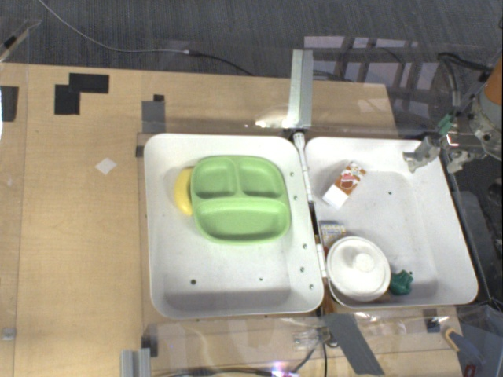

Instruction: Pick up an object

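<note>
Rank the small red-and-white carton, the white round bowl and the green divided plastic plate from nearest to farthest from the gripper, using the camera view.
From the gripper at the right bin's far right corner:
1. Small red-and-white carton, right bin, far left.
2. White round bowl, right bin, near left.
3. Green divided plastic plate, left bin.

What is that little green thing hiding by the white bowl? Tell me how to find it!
Look in the right bin, down at its near edge. A round white bowl sits there, and the small green toy lies just to the bowl's right. It is the only dark green thing in that bin and much smaller than the bowl.
</note>
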You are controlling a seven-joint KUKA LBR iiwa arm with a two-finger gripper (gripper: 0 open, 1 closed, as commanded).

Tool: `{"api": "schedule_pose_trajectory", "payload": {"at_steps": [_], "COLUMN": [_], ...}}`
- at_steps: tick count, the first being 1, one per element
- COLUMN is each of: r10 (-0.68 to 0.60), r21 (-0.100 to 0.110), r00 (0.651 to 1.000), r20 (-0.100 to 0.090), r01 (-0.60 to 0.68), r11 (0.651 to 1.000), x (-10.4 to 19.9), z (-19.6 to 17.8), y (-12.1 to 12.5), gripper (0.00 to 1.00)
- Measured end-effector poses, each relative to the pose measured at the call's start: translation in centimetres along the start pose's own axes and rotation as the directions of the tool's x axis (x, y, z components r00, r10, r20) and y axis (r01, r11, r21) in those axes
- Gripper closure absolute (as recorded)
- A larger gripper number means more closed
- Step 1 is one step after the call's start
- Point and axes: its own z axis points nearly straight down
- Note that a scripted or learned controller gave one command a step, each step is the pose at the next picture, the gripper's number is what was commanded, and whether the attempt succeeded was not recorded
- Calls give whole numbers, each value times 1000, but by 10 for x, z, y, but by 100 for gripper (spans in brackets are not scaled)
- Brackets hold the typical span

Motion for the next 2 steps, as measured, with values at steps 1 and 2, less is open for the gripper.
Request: {"api": "schedule_pose_trajectory", "payload": {"at_steps": [1,2], "r10": [70,-81], "r21": [1,-15], "r00": [998,997], "r20": [-1,7], "r01": [-70,81], "r11": [998,997], "x": [60,48], "z": [84,127], "y": [-26,65], "gripper": [0,0]}}
